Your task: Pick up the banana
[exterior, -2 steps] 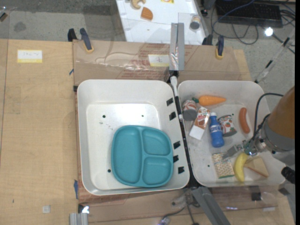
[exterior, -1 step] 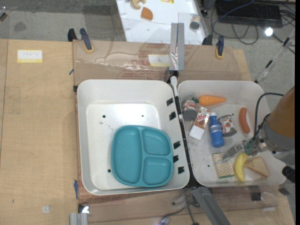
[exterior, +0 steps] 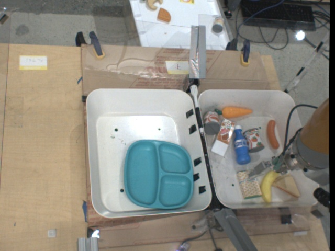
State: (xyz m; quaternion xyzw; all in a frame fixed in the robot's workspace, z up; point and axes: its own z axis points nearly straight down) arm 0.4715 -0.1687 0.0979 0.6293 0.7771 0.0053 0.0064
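**Jaws just beside the banana, no grip visible yet**

You've got the small yellow curved banana (exterior: 268, 185) lying in the right-hand shallow white bin (exterior: 285, 99), near its front edge. It sits squeezed between a tan speckled cracker-like square (exterior: 249, 185) on one side and a pale wedge of cheese (exterior: 288, 186) on the other, touching or nearly touching both. That crowding is prob. why the grey arm w/ the orange band (exterior: 317, 140) comes in low from the right edge instead of straight over the pile.

The jaws (exterior: 272, 166) sit just above the banana's upper tip, w/ a grey metal finger (exterior: 260, 168) angled out toward the cracker. Can't tell how far apart the fingers stand, too small and blurred there. Nothing shows between them, so treat the banana as not yet held.

Rest of that bin holds the clutter further back: an orange carrot (exterior: 236, 111), a blue bottle (exterior: 241, 146), a red sausage (exterior: 272, 134), a small red-and-white carton (exterior: 225, 132). All well clear of the banana, so no trouble from them.

The left white bin (exterior: 99, 140) carries a teal three-compartment plastic tray (exterior: 158, 174), well apart from the action.

My read: approach step, grasp not closed. Risk is the cheese wedge or cracker getting nudged or caught along w/ the fruit, since both sit tight against it
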